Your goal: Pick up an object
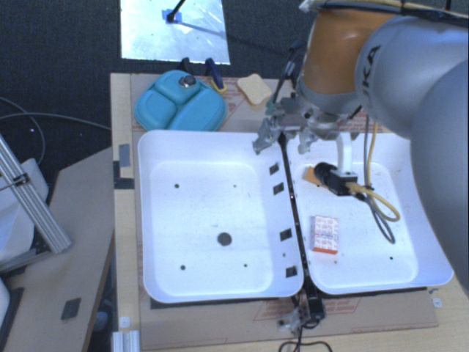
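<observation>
The gripper [282, 139] hovered, jaws apart, above the small flat packet [326, 235] — light, stiff-looking; best pinched across its narrow edges.

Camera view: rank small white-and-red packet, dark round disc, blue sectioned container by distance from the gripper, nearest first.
Measured from the gripper, at the top of the divide between the bins:
1. Small white-and-red packet, right bin, toward its near side.
2. Dark round disc, left bin floor; close to the packet's distance, so weakly ranked.
3. Blue sectioned container, outside the bins, behind the left one.
</observation>
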Tool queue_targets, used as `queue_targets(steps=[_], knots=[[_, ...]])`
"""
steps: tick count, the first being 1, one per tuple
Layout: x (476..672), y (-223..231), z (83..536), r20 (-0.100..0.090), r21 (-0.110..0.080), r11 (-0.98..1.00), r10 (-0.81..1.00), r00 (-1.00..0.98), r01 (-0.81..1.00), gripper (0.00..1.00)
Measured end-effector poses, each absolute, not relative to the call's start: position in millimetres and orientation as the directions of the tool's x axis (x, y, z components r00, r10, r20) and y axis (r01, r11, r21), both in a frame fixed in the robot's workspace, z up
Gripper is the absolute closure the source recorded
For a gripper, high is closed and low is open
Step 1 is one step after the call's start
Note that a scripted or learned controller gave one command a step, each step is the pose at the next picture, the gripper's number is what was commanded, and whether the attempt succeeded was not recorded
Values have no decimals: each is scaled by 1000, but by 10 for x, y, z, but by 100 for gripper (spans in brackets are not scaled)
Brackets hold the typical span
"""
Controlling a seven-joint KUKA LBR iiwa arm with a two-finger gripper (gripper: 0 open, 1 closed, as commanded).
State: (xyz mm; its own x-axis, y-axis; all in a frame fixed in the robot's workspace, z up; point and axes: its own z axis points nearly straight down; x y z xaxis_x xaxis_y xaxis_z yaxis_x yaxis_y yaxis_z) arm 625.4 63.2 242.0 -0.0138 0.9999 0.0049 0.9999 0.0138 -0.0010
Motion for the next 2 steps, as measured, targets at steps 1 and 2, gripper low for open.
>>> queue_targets(steps=[1, 2], knots=[[5723, 1099, 2560, 3, -2, 10, 1000, -10, 1000, 0], [5797, 1212, 957, -1, -11, 1, 1000, -1, 1000, 0]])
